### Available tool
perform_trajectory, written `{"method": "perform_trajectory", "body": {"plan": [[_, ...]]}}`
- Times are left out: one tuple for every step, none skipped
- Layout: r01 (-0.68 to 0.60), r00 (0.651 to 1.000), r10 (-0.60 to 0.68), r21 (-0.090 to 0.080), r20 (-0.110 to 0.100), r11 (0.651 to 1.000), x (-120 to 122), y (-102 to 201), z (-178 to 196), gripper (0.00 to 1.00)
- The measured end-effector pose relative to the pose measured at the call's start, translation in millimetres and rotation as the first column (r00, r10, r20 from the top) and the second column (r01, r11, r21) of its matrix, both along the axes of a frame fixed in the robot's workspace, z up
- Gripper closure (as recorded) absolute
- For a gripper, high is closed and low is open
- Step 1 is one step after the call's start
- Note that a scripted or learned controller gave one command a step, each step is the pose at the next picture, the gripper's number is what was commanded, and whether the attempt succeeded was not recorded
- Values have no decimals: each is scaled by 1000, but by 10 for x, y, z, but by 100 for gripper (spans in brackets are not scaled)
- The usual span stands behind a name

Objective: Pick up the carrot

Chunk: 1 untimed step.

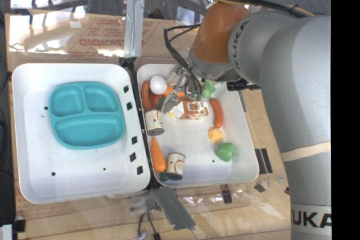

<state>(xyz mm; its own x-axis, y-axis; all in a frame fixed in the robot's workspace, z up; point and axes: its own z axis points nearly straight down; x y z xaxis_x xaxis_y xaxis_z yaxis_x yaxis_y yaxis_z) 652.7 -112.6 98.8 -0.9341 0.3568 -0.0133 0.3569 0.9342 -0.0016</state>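
- The gripper point(171, 97) is lowered at the right bin's point(242, 137) 11 o'clock; whether its fingers are parted or closed cannot be told.
- The carrot point(158, 155) lies apart at 7 o'clock; repositioning over it is probably required.

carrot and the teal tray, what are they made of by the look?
Carrot: probably moulded plastic toy food; even orange, smooth, faint sheen. Teal tray: likely hard plastic, matte to satin; one uniform colour, rounded moulded dividers forming three compartments. Neither is certain from this view.

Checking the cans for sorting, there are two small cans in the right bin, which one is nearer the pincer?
The can by the bin's left wall, just below the pincer. The other can lies near the bottom edge, beside the carrot.
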Motion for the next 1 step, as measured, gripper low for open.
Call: {"method": "perform_trajectory", "body": {"plan": [[-526,851,526,6,-11,851,-256,199,162,0]]}}
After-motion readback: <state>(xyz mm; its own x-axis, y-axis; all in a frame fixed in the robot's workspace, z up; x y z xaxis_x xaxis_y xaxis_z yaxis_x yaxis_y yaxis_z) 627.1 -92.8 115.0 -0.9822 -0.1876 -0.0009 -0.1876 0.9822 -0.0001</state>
